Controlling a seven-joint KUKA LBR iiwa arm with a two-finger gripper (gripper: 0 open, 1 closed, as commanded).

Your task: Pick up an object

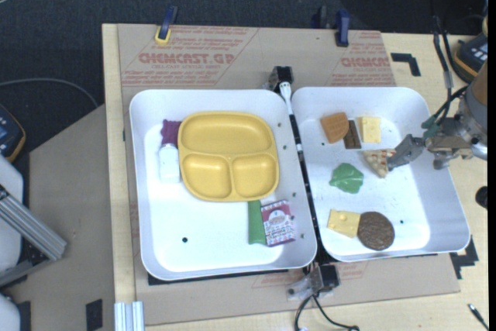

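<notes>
My gripper reaches into the right bin from the right and hangs low over its middle. Its tip is right beside a small tan, crumbly piece, and I cannot tell whether they touch. Above that lie a brown toast slice, a dark brown bar and a pale yellow block. A green leaf lies left of the tip. A yellow cheese wedge and a round brown patty rest near the bin's front edge.
The left bin holds a yellow divided plate, with a purple item and a white bottle to its left. A green stick and a red-and-white packet lie in front of it. A raised rim separates the bins.
</notes>
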